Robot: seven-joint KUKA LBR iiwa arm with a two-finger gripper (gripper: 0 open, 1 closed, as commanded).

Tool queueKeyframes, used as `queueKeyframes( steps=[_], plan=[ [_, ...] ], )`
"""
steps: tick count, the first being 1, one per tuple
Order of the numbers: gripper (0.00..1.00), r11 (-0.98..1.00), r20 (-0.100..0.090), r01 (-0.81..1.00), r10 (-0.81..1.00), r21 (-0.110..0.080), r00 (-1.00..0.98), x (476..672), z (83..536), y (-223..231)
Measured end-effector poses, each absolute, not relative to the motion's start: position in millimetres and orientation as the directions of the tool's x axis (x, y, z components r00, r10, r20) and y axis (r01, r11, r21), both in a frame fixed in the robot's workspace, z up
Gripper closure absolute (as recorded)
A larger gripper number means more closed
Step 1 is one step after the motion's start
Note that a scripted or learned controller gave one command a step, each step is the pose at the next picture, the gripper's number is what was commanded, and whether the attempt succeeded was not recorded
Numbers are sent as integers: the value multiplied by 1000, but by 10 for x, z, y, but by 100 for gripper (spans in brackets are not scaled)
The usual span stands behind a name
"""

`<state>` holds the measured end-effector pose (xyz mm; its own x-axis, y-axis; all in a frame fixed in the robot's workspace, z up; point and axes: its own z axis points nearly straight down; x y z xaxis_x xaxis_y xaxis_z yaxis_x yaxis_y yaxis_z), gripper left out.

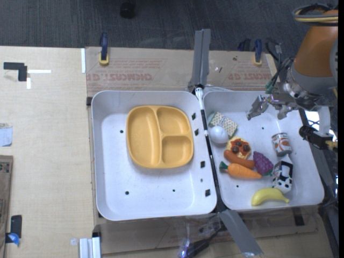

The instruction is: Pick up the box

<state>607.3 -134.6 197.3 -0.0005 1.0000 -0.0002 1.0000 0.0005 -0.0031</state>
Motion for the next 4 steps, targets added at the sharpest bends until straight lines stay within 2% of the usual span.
queueKeyframes(
  steps=[1, 2, 3, 4],
  plan=[
    [0, 121, -2, 993, 993, -2, -121, 5984, 944, -1037],
    [0, 194, 0, 981, 981, -1, -194, 5648, 1085, -1536],
    [0, 325, 1, 946, 946, -1, -325, 5206, 1454, -1047],
    [0, 109, -1, 994, 994, -2, -109, 6178, 1160, -1015]
  ],
)
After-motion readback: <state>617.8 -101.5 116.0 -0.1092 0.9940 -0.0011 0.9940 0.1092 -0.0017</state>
